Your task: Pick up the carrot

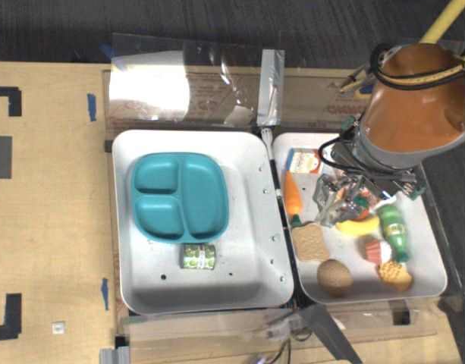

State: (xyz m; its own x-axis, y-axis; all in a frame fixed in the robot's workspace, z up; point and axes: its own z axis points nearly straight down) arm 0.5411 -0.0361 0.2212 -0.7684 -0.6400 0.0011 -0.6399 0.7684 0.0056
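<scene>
The carrot, orange with a green end, lies along the left wall of the right bin. My gripper hangs over the middle of that bin, a short way to the right of the carrot and just above a yellow banana. The big orange wrist band covers the arm above it.
The right bin also holds a small milk carton, a slice of bread, a brown kiwi, a green bottle, a strawberry and a waffle-like piece. The left bin bears a teal divided plate and a small green packet.
</scene>
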